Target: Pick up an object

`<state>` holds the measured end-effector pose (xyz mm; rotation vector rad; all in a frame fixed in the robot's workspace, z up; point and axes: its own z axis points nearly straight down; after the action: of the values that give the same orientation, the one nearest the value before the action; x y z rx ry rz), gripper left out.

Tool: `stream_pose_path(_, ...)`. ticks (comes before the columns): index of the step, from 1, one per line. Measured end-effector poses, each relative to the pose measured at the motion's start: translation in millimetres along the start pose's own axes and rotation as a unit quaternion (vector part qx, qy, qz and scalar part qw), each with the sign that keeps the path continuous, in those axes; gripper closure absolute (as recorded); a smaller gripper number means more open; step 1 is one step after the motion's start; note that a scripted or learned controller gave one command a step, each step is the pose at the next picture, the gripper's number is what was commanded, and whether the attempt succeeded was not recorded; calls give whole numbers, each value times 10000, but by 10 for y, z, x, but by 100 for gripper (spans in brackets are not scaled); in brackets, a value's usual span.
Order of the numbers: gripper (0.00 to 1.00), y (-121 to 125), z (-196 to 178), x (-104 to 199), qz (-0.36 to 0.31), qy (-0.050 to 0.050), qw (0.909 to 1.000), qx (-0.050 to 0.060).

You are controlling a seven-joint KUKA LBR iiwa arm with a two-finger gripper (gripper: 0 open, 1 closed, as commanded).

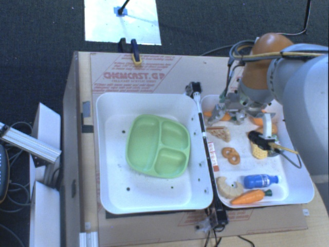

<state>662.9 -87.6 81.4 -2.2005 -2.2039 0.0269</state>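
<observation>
gripper over the far end of the right bin

the gripper point(226, 115) hangs low over the far end of the right bin point(291, 187). i cannot tell if it is spread or closed up, and nothing shows held in it.

just in front of it lies a tan wedge point(220, 134), flat, like a slice of bread, with its sharp end to the left. next comes a small brown pretzel point(231, 155) made of loops, then bumpy yellow corn point(258, 150) to its right.

at the near end, a smooth blue bottle point(260, 180) lies on its side, long way left to right, white cap to the right. the orange carrot point(250, 196) lies just beside it the same way, thin tip to the left.

the left bin point(110, 138) holds a smooth green plate point(157, 145) with three dips.
</observation>
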Motion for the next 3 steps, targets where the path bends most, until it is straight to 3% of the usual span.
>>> stream_pose_path(3,0,-1,3,6,5,-7,10000,-2)
